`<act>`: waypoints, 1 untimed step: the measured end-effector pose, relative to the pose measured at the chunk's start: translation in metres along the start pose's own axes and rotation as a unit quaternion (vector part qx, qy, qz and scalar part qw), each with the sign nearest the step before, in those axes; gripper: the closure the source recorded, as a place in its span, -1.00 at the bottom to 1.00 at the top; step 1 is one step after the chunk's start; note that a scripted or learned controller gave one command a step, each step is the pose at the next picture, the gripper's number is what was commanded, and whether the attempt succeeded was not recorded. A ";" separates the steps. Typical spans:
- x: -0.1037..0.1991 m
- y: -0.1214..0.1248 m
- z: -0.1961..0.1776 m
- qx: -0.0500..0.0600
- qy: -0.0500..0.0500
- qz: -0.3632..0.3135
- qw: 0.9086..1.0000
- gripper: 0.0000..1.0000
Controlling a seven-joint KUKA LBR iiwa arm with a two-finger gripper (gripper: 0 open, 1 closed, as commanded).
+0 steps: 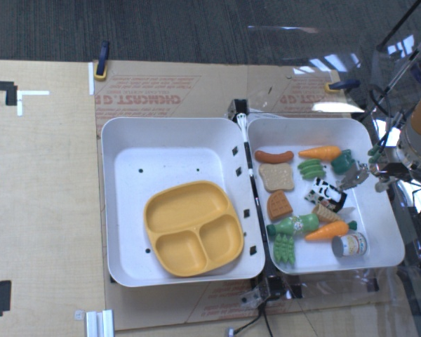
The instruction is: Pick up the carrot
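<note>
Reaching in from the bench's right edge, the grey two-finger metal hand [356, 177] sits over the right side of the right-hand shallow white plastic bin [382, 255]; can't tell from this angle how it is set, and nothing visibly held. Two candidates: an orange toy carrot with green top [321, 152] lying near the bin's far wall, and a second orange toy carrot [330, 231] near the front wall. The far one looks the easier pick to me: its long sides have some room, with the brown toy sausage [274, 156] off its tip, green toy pea pods [311, 168] just in front of it, and a dark green toy vegetable [342, 163] close to its leafy end. Suggest coming straight down mid-body, closing across the short axis, away from the leafy end. The front carrot is crowded: small white tin can with label [350, 244] just beside it, green toy bottle [295, 224] at its tip, black-and-white toy cow [326, 194] behind it. Both bin walls are close, so keep the descent vertical and lift clear before traversing. The left-hand white bin [119, 209] with the yellow three-compartment plastic tray [191, 227] is well apart, and the wooden bench [38, 209] toward its left edge is open.
</note>
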State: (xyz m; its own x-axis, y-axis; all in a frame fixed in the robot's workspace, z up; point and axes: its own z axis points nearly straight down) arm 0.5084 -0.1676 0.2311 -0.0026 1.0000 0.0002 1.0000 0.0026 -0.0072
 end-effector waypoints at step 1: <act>-0.019 -0.016 0.135 -0.002 0.000 -0.061 0.998 -1.00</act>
State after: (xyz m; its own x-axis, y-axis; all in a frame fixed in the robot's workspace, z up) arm 0.4917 -0.1871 0.0964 -0.1236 0.9923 0.0012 0.9923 0.1236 -0.0030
